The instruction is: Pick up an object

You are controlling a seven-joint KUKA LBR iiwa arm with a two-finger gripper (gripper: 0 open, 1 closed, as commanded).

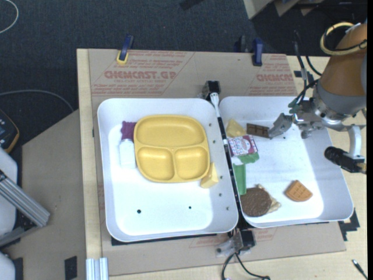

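Over the right bin (335,212), the jaws (289,125) hover beside a brown bar (257,130); their state cannot be told.

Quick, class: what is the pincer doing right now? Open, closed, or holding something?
Pincer: open, holding nothing, above the right bin beside the brown bar.

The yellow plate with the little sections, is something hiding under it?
Yes. A purple thing and a white thing poke out from the left edge of the yellow plate, and a yellow wedge pokes out at its lower right. The parts underneath are covered.
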